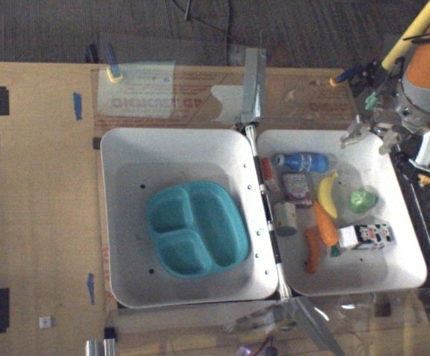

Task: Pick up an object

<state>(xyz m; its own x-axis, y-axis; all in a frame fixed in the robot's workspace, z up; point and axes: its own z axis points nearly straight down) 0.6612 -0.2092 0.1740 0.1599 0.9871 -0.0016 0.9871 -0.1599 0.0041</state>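
Note:
The right bin [411, 269] holds several small items: a blue bottle [302, 162] lying on its side, a yellow banana [326, 194], a green lump [362, 200], an orange carrot [324, 225], a smaller orange piece [312, 249], a white carton with black spots [365, 235], a grey can [284, 219] and a dark red packet [296, 186]. My gripper [368, 141] hangs over the bin's far right corner, above and to the right of the bottle. It is open, with nothing between its fingers.
In the left bin [115, 154] lies a teal divided plate [196, 228]. A metal divider [253, 95] runs between the bins at the back. A small red item [267, 173] lies against the right bin's left wall. Cables and a yellow hose [415, 28] trail by the arm.

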